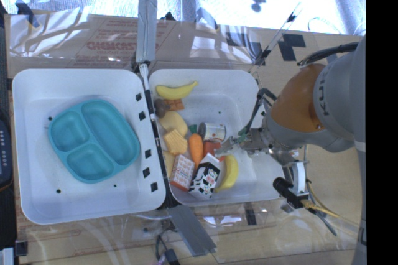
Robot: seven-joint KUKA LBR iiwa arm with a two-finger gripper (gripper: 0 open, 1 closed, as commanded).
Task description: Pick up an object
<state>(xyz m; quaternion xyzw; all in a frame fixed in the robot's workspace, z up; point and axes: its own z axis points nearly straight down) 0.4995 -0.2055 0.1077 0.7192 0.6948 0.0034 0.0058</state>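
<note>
The right bin (239,92) holds a pile of toy food. A banana (176,90) lies at its far side. An orange carrot (196,148), a small tin can (215,132), a cow-patterned carton (207,180) and a second yellow fruit (231,172) crowd the middle and near side. My gripper (232,144) reaches in from the right, low in the bin, just right of the can and above the yellow fruit. The wrist blocks its tip, and I see nothing clearly held.
The left bin (31,133) holds a blue divided plate (93,140). A red-and-white box (183,172), a waffle-like piece (176,142) and a pale yellow lump (174,122) lie along the right bin's left wall. The arm's orange band (297,105) hangs over the bin's right rim.
</note>
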